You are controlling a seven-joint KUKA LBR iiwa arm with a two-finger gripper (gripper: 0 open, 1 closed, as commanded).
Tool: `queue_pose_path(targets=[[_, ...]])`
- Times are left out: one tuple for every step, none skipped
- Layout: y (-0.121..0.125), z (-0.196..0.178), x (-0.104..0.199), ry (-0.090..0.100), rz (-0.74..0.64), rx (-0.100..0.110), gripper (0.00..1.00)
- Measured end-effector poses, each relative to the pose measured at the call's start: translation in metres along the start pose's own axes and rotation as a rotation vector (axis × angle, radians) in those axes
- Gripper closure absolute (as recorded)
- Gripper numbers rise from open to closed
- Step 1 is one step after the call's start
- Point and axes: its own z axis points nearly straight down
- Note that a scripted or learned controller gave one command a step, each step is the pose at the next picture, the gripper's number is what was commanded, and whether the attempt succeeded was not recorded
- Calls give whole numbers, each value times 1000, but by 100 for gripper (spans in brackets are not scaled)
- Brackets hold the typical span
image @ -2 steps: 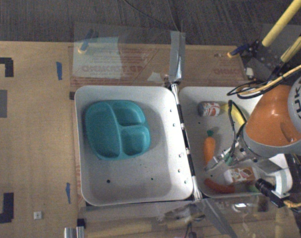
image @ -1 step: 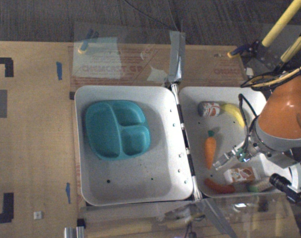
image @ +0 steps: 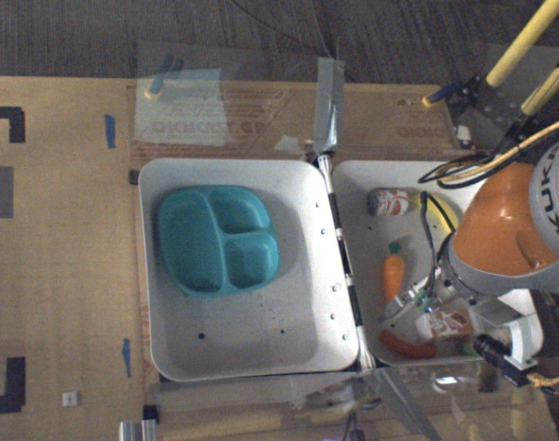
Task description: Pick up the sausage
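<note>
Two white bins sit on the brown worktop. One teal plate lies left; one sausage, one carrot, one can right. Whether the tool is grasping, I cannot tell.

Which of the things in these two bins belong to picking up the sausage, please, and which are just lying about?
Belong to the job:
- reddish-brown sausage at the near edge of the right white bin
- gripper, above that bin's near half

Just lying about:
- orange carrot
- small can lying on its side
- teal divided plate in the left white bin
</note>
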Motion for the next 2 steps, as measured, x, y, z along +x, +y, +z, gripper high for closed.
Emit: queue_pose_path(targets=[[62,0,-25,-2,206,-1,0],[10,0,0,3,286,0,0]])
